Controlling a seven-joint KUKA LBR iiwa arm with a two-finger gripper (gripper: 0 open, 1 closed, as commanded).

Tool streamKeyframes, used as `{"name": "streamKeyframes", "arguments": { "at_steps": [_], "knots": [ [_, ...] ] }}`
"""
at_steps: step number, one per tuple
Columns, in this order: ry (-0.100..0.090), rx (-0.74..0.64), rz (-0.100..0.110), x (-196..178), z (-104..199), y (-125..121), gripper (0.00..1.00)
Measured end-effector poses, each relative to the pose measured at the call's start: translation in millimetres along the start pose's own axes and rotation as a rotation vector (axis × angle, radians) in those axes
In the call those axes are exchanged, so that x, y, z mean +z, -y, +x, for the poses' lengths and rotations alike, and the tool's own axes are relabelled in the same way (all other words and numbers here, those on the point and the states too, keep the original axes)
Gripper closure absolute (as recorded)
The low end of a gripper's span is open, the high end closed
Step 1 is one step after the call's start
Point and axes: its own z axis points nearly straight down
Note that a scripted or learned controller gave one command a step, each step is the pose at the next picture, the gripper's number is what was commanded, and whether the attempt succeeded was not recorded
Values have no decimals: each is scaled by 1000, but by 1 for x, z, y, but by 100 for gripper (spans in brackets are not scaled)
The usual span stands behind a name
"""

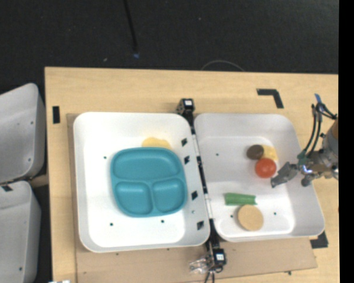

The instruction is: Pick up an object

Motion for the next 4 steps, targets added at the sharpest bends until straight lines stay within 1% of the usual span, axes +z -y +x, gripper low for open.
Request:
{"name": "streamKeyframes", "arguments": {
  "at_steps": [1, 2, 3, 4],
  "knots": [
    [4, -4, -13, -7, 1, -3, 0],
    [4, -1, -10, 35, 0, -4, 0],
    [4, -1, -10, 97, -6, -5, 0],
    [4, 4, -11, 105, -7, -5, 0]
  ]
}}
